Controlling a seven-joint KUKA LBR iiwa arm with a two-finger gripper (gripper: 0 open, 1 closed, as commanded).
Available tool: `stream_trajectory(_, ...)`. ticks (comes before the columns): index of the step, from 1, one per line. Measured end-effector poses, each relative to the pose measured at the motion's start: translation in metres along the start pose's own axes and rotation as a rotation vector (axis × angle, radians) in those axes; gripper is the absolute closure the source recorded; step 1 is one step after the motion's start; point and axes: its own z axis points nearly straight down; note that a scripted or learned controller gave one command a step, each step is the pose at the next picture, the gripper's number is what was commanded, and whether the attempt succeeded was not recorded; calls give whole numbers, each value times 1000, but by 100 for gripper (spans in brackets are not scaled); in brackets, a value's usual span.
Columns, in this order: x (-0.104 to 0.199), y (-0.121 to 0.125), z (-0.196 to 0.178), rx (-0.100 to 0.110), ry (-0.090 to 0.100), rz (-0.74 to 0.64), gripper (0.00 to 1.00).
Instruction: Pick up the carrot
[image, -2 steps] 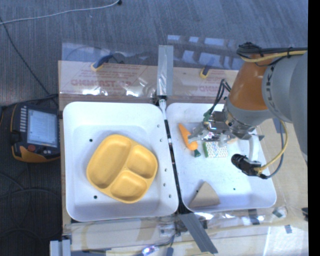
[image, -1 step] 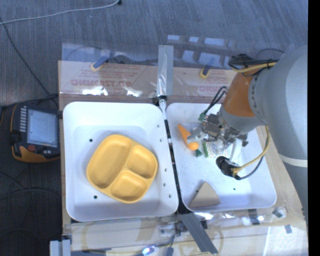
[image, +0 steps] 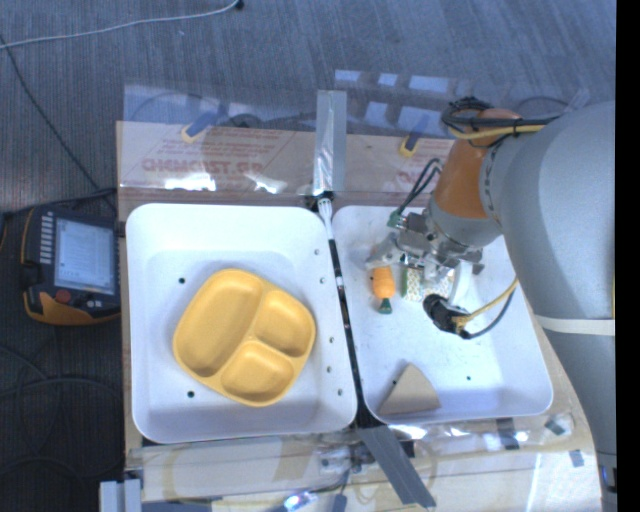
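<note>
Over the right bin (image: 520, 395), mid-task: my pincer (image: 412, 268) hangs low above the white floor, and the carrot (image: 383, 285) lies just beside it on the side toward the left bin (image: 150, 400), close to the ridge where the two bins meet. Whether the carrot touches me or merely lies alongside, I cannot tell; the wrist hardware and a looping black cable (image: 450, 315) crowd that spot, and I cannot tell how my pincer stands either.

The carrot is a short orange piece with a green tip pointing toward the near edge of the worktop. I judge it a light toy, probably stiff and smooth-skinned, so it may roll or squirt sideways if pinched off-centre. The sound hold, by my reckoning, is across the thick orange middle, with the tips straddling its short width rather than its length, and clear of the tapering green end.

Farther from me along the same bin floor, toward the near rim, sits a tan wedge-shaped piece (image: 408, 392), well apart from the carrot. Across the ridge, a yellow divided plate (image: 245, 335) rests in the left bin. My own grey arm covers much of the right bin's far side, so whatever lies beneath it is hidden.
</note>
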Motion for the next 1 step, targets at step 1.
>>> stream_trajectory(1, 27, -4, -89, 14, -6, 269, 0)
